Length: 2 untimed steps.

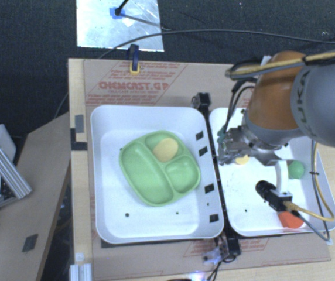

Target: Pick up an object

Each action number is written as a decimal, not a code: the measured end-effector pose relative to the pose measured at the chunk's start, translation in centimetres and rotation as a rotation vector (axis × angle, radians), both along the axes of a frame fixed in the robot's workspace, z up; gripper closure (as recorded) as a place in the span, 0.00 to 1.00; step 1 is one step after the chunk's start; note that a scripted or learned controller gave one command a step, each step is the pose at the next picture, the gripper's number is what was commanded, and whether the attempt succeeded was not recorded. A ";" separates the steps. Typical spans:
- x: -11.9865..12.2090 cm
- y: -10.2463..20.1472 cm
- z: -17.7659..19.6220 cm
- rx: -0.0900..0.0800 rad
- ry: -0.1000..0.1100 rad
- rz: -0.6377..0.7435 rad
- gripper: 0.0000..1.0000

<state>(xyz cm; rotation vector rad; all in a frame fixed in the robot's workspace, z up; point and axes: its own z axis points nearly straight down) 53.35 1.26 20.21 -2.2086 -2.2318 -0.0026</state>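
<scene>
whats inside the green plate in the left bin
A yellow round piece sits in the upper compartment of the green plate. The long left compartment and the lower right one show bare green; nothing covers them.

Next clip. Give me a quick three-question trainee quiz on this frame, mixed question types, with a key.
1. True or false: the green divided plate lies in the right bin.
2. What sits in one of the plate's compartments? A) a yellow object B) a green ball C) an orange object
3. Fill in: the gripper is over the ____ bin.

Key: 1 false; 2 A; 3 right
</scene>
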 end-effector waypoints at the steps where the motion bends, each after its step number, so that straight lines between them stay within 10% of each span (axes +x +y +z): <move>1: 0.2 5.4 1.6 0.000 -0.003 0.000 1.00; 2: -0.2 9.8 1.7 0.000 -0.001 0.000 1.00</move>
